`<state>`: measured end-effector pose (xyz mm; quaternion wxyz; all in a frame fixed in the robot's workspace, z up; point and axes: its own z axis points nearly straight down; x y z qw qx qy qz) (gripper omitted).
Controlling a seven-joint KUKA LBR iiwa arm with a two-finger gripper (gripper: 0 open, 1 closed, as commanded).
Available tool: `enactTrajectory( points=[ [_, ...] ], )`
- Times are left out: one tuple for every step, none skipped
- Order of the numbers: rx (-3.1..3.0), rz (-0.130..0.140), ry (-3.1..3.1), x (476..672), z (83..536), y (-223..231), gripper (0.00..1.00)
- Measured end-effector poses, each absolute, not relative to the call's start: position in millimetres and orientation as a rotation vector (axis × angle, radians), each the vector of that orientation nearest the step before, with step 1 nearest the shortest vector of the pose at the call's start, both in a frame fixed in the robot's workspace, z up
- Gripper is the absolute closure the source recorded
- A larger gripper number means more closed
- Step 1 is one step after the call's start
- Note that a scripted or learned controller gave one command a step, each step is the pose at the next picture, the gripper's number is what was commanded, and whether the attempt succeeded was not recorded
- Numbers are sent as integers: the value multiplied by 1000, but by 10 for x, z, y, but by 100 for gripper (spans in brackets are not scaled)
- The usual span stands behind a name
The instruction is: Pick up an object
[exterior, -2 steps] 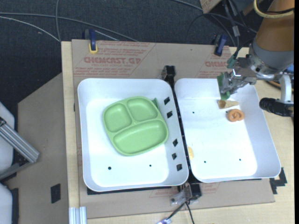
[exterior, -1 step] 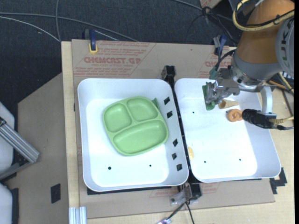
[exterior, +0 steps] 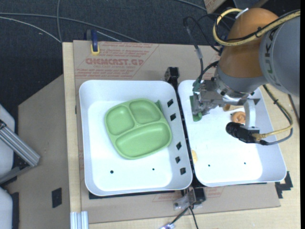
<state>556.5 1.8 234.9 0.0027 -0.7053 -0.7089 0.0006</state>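
Nearest my lens is the arm's orange band [exterior: 248,37], riding high to the right of the green plate [exterior: 138,128]. Below it the gripper [exterior: 199,106] hangs inside the right bin [exterior: 238,175], close against the wall that faces the plate. The wrist housing hides the tip from me, so I cannot tell whether the gripper is released or clenched, and I will not count anything as held.

The plate lies flat in the left bin [exterior: 128,173], well apart from the tool. A small tan object [exterior: 238,117] sits further right of the plate than the gripper does, just beside a black cable fitting [exterior: 240,131]. A green bit [exterior: 195,114] shows right at the tool's lower end; I cannot say whether it is a loose item or part of the hardware.

My judgement is that the pick has not been made. To do it well, I would treat the tan object as the likeliest target, since the plate is wide and flat. I would lift clear first, then shift away from the plate until I am centred over the object. I would come straight down with the jaws spread wide and keep off the black fitting. The wall on the plate's side is close, so I would avoid descending where the tool hangs. After closing, I would raise slowly and check that something sits in the grip.
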Motion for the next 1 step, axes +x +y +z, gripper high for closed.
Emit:
enactTrajectory(
  points=[
    [-2212, -1, -2225, 5409, 2419, 535, 100]
  ],
)
